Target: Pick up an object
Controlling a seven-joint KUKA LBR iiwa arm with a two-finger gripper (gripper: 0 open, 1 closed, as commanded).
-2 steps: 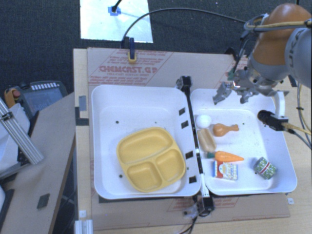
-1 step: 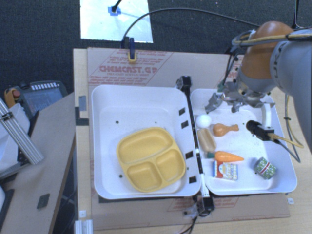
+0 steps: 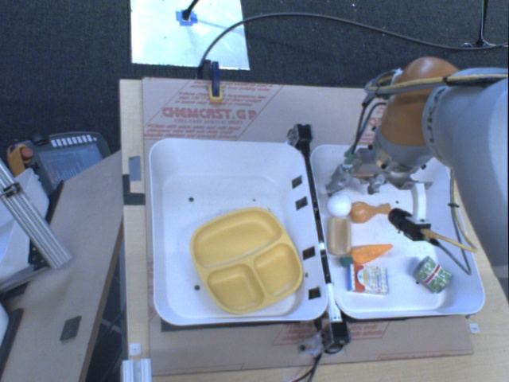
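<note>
Glossy yellow plastic tray (image 3: 246, 259) in smooth white plastic bin (image 3: 227, 161), on matt cardboard sheet (image 3: 238, 110).

bright, even overhead light, slightly soft picture

the two white bins (image 3: 238, 153) are lit hard enough to wash out near their rims. a reflective sheet (image 3: 187, 22) at the top glares pale blue-white. shadows under the yellow tray (image 3: 246, 259) are faint and short. the near arm (image 3: 469, 122) looks blurred; fine detail is grainy throughout.
</note>
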